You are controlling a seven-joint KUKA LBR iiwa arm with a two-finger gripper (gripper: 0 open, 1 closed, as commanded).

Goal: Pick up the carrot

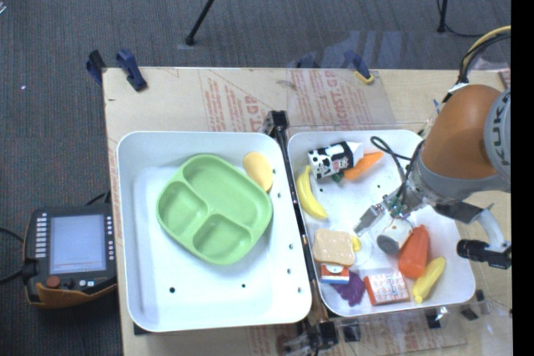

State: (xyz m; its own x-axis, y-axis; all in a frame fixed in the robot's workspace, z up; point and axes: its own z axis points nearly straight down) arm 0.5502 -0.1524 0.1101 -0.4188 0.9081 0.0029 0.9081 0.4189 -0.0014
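The carrot [364,166] is orange and tapered. It lies near the back wall of the right bin [464,283], its thick end against a black-and-white cow toy [329,160]. My gripper [378,231] hangs low over the middle of that bin, in front of and slightly right of the carrot and apart from it. Its two fingers look spread, one light grey finger [367,220] and one darker finger [389,243], with nothing between them. The grey arm with its orange band [467,133] reaches in from the right.
The right bin also holds a banana [310,194], a toast slice [335,246], an orange-red pepper [415,253], a yellow corn piece [429,279], a red box [386,288] and a purple item [355,289]. The left bin [133,288] holds a green divided plate [215,208] and a yellow fruit [259,171].
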